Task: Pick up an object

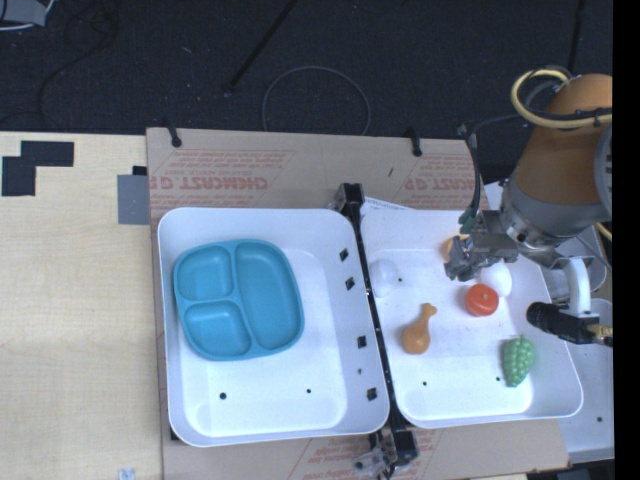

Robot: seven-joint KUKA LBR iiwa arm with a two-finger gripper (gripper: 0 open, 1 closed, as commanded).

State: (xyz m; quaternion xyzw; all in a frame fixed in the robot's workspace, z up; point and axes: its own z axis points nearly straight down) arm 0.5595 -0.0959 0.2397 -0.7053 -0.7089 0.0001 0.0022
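Hovering low over the right bin [440,416] — gripper [466,260] at its far side, just left of the tomato [482,300]; nothing visibly between it and the floor. Chicken leg [419,330] lies mid-bin, grapes [517,359] near-right. Step: approach — next, centre over one item, then descend. Blue tray [238,298] fills the left bin.

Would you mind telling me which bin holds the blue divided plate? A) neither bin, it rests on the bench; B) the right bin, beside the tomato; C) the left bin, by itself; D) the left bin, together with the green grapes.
C: the blue divided plate lies alone in the left bin, while the tomato and the green grapes sit in the right bin.
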